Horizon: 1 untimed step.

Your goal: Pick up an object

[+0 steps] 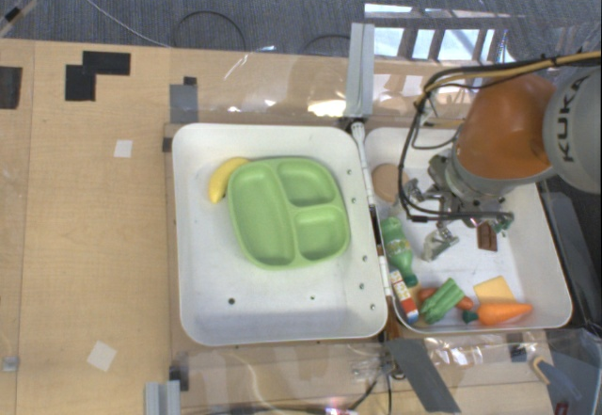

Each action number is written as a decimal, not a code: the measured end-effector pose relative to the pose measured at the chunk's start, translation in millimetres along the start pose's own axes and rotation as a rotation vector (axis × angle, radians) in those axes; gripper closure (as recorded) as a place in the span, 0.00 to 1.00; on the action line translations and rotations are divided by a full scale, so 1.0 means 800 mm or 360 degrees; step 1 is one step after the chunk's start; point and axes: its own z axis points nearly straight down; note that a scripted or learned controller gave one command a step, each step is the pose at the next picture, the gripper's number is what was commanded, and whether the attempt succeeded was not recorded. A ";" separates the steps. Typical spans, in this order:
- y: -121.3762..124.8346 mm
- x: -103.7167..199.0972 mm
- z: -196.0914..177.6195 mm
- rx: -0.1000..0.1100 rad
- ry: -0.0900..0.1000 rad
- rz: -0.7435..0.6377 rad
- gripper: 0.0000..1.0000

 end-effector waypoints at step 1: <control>0.016 0.015 -0.001 0.0005 -0.0004 0.0077 0.00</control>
